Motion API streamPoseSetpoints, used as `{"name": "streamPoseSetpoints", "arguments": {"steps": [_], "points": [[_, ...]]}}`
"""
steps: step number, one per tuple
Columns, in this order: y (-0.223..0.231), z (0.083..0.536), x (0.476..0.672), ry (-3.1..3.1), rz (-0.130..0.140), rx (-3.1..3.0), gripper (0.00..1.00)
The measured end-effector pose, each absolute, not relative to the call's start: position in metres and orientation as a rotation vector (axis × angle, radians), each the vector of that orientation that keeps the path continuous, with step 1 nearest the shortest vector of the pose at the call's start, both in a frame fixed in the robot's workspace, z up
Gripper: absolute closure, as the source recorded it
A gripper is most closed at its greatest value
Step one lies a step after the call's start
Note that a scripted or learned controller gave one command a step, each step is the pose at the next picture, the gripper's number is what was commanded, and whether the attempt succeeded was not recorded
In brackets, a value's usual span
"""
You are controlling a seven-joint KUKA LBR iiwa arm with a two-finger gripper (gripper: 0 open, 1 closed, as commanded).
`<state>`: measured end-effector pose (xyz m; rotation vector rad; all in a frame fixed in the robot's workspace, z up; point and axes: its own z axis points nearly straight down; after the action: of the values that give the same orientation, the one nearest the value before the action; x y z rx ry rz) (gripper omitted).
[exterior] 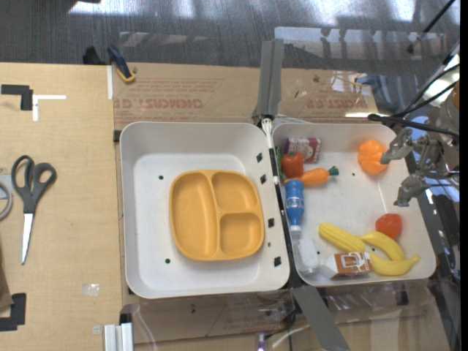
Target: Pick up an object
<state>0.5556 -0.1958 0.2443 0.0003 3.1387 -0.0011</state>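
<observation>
Two grey fingers of the gripper [403, 170] stand spread apart over the right edge of the right bin [344, 143], with only white bin floor between them; it has hold of nothing. The upper finger points at an orange fruit [372, 156], its tip just beside it, though I cannot tell if they touch. The lower finger hangs above and a little to the right of a red tomato [389, 224].

The things to pick from all lie in this right bin. Near the tomato, a banana [393, 252] rests along the front wall, with an ear of corn [341, 236] at its left and a small brown carton [351, 264] in front of the corn. Along the bin's left wall lie a blue bottle [294, 202], a carrot [316, 176], a red pepper [292, 165] and, in the far corner, a red can [304, 148].

The left bin [139, 218] holds a yellow divided plate [217, 214], well apart from the gripper. Farther left, a pair of scissors [30, 189] lies on the wooden bench [66, 254].
</observation>
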Motion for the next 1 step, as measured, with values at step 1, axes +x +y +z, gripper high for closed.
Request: {"name": "streamPoseSetpoints", "arguments": {"steps": [1], "points": [[-0.2071, 0.1203, 0.5242, 3.135, 0.0, 0.182, 0.0]]}}
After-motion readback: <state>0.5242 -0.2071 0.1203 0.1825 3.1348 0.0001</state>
